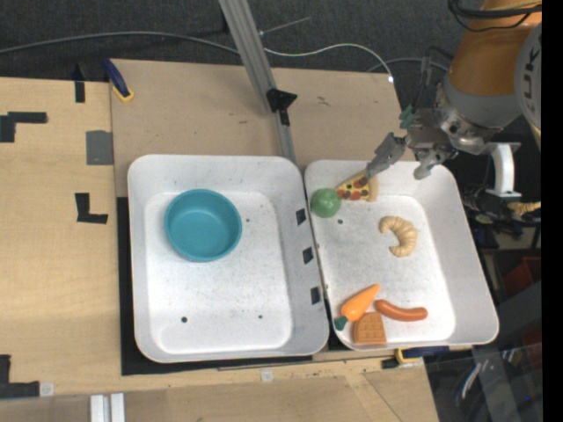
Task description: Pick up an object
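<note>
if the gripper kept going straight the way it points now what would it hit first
Most likely the yellow pizza-slice toy in the right white bin: the gripper has one finger angled down-left toward it, the tip just above. The round green ball lies just beyond. Depth is hard to judge from this one slanted view.

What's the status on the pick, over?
Gripper open, above right bin's far edge, holding nothing. Pizza slice toy nearest, beside green ball. Croissant, carrot, sausage untouched. Nothing blocking.
</note>
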Controlling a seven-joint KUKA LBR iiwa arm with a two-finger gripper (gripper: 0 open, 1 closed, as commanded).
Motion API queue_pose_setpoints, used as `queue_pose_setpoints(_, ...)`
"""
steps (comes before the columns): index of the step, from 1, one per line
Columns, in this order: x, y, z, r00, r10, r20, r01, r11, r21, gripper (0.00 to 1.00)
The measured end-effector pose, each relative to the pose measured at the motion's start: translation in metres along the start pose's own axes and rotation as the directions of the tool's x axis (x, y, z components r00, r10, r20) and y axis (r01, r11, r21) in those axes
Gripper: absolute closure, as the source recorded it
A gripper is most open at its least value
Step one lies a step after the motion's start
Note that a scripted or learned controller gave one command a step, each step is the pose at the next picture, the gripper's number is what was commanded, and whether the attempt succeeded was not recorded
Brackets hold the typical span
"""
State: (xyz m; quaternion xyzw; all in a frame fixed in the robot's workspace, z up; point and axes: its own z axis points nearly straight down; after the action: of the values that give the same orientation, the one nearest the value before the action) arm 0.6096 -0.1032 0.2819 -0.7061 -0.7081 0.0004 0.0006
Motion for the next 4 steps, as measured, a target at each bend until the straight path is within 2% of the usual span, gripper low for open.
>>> queue_pose_setpoints(1,0.0,0.0,0.0,1.0,0.0,0.0,0.0,1.0,0.0,0.0)
queue_pose_setpoints(2,-0.004,0.002,0.063,1.0,0.002,0.001,-0.002,1.0,0.006,0.0)
queue_pose_setpoints(4,0.001,-0.004,0.153,1.0,0.001,0.001,-0.001,1.0,0.005,0.0)
